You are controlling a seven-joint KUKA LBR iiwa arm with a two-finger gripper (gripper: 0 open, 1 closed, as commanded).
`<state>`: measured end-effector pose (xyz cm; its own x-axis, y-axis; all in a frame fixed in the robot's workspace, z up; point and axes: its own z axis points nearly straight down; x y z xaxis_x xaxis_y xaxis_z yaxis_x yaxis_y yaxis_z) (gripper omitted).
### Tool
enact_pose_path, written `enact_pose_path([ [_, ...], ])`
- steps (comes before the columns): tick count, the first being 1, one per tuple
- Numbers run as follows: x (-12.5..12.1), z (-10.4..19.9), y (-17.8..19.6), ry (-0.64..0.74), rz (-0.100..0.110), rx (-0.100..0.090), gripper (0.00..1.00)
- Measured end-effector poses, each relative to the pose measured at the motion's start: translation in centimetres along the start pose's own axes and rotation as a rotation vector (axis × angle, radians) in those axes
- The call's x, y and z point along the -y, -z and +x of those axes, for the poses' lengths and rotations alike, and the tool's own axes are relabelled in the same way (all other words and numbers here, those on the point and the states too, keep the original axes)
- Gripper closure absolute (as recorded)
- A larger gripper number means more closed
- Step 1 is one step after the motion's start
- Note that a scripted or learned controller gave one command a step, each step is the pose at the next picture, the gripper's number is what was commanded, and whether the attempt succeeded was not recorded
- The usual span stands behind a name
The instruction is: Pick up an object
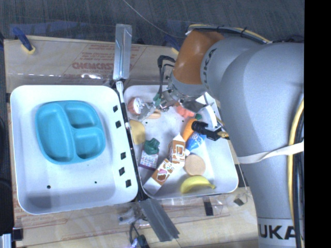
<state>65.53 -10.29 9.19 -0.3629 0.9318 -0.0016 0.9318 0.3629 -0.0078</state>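
the left bin (20, 154) holds a blue divided plate (70, 129) lying flat in its far half. past the ridge where the two bins meet, the right bin (227, 172) is crowded. along its left wall sit a red and white round thing (135, 106) at the far end and a pale yellow lump (137, 132) closer in. next come a small dark green thing (151, 146) and, just beside it toward the front, a purple and white packet (148, 161). the gripper (160, 101) hangs low over the far left part of this bin, just beside the red and white round thing; i cannot tell whether it is open, closed or gripping anything. a tilted carton (162, 172) lies near the front wall, touching a second carton (177, 152) in the middle. further right are an orange piece (181, 110) partly under the wrist, a blue bottle (196, 141), a tan disc (195, 165) and a banana (195, 183) by the front wall. the grey arm (248, 87) fills the right side
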Motion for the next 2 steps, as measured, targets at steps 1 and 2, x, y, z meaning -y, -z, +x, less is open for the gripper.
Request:
enact_pose_path([
  [1,-0.01,-0.57,0.11,0.268,-0.007,-0.001,0.0],
  [2,0.23,-1.13,0.13,0.058,-0.01,0.0,0.0],
])
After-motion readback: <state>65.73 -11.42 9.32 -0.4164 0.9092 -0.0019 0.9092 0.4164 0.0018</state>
